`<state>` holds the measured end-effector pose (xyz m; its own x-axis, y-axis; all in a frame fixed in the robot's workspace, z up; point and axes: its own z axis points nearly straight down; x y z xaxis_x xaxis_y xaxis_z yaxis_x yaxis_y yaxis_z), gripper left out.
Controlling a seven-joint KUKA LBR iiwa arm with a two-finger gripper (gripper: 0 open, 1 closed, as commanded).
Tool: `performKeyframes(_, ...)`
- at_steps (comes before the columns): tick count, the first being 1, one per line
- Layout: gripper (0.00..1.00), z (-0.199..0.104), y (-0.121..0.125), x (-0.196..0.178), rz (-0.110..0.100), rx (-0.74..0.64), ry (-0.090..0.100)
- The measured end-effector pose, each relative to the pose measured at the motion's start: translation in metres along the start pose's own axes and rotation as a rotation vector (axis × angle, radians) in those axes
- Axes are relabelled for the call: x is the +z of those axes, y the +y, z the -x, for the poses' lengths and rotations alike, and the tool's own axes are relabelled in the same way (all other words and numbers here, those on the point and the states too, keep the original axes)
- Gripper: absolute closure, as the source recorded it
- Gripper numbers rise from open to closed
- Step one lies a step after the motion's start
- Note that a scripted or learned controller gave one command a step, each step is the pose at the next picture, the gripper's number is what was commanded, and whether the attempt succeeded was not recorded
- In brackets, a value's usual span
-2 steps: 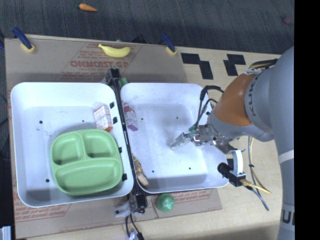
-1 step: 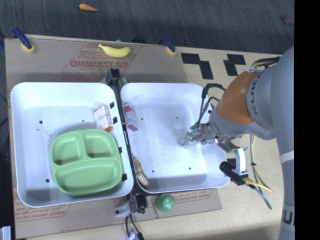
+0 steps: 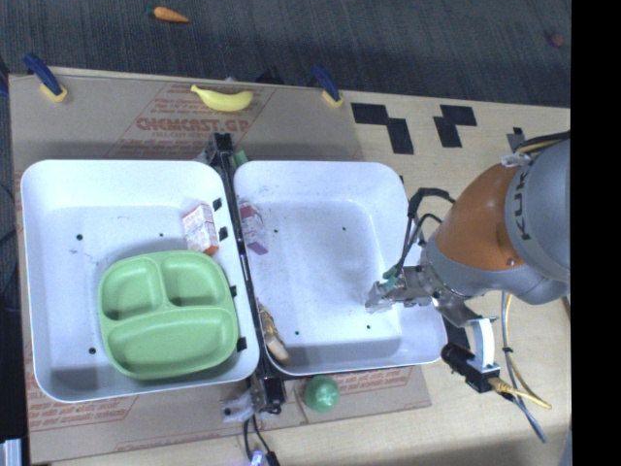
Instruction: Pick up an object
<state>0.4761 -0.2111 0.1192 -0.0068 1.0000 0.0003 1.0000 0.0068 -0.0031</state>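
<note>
Right bin: a small packet lies against its left wall, and a tan object lies at its lower-left corner. The gripper hangs low over the bin's right side, nothing visible between its fingers; open or closed cannot be told. Left of this bin, the left bin holds a green divided plate and a carton. A green ball rests on the counter below the right bin

The cardboard-covered surface bears two white bins, a yellow banana behind them, a green ball before them
</note>
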Motion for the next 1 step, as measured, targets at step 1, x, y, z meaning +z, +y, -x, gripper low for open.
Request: performKeyframes(1,1.00,-0.0006,0.0005,0.0272,0.000,0.000,0.001)
